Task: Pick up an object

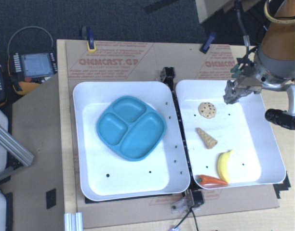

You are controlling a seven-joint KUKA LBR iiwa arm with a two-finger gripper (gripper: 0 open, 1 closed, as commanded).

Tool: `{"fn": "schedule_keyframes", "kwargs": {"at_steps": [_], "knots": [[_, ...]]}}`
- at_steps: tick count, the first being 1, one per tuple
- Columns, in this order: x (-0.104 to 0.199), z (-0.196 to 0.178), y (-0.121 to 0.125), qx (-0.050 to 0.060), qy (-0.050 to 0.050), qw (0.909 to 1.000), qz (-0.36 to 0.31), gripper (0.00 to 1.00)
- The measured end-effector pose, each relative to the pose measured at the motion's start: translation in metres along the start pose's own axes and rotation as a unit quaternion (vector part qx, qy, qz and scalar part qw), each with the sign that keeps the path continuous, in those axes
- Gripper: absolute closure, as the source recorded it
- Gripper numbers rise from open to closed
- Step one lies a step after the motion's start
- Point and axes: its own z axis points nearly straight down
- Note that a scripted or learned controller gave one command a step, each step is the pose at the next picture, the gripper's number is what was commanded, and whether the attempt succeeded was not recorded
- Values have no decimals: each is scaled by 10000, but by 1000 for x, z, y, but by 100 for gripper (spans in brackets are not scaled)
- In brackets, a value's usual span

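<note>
The right bin [263,129] holds a round cookie [207,110], a tan cone-shaped piece [206,137], a yellow banana [225,165] and an orange carrot [212,180] at the front edge. My gripper [231,97] hangs over the back of this bin, to the right of the cookie and a little above it. Nothing shows between its fingers. The cookie lies apart from the gripper.
The left bin [89,167] carries a blue divided plate [131,127]. A black clamp [167,74] sits between the bins at the back. Cardboard [138,57] lies under both bins. A small screen [35,64] stands at far left.
</note>
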Motion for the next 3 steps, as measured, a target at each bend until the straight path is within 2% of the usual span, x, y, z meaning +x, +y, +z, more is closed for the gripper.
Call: {"fn": "schedule_keyframes", "kwargs": {"at_steps": [1,3], "knots": [[54,1,-2,-1,0,10000,-2,100],[159,23,-33,6,-2,10000,5,100]]}}
